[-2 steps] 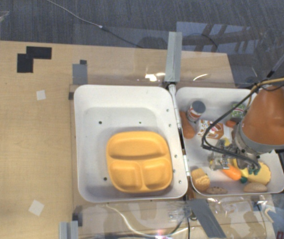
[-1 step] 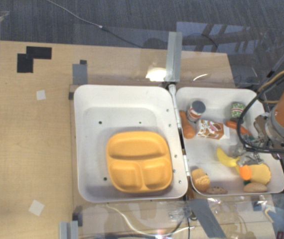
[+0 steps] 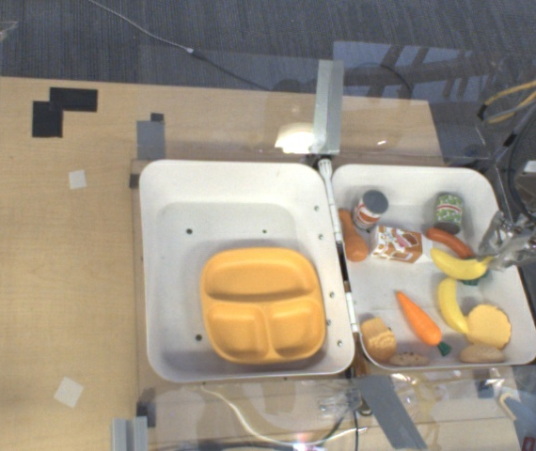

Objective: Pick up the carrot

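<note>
The orange carrot [image 3: 418, 318] lies slanted in the front middle of the right bin [image 3: 409, 177], its green tip pointing to the front right. My gripper [image 3: 499, 243] hangs over that bin's right rim, close to a yellow banana [image 3: 459, 266] and an orange-red sausage [image 3: 449, 241]. It stands well to the right of and behind the carrot, apart from it. Nothing shows in its grasp.
The right bin also holds a second banana [image 3: 449, 304], a yellow round piece [image 3: 488, 326], a green can [image 3: 449, 210], a grey-topped can [image 3: 372, 208], a red snack packet [image 3: 398, 244], another sausage [image 3: 354, 237] and bread pieces [image 3: 378, 334]. A yellow divided plate [image 3: 262, 303] lies in the left bin [image 3: 183, 205].
</note>
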Tool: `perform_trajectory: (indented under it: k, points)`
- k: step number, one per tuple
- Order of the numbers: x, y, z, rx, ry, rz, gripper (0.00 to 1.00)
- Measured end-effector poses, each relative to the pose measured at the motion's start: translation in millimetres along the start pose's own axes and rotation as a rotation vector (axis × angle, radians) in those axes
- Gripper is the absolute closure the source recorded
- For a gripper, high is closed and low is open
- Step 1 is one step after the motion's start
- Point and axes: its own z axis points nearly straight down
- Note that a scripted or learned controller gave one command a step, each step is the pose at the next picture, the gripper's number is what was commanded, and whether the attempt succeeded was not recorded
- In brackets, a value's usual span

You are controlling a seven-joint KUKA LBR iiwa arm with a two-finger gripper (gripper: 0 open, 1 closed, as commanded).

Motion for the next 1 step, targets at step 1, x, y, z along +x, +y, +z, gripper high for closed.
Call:
perform_trajectory:
  k: [1]
  points:
    - [-2.8, -1.1, -10.7, 0.005, -0.006, -0.001, 1.00]
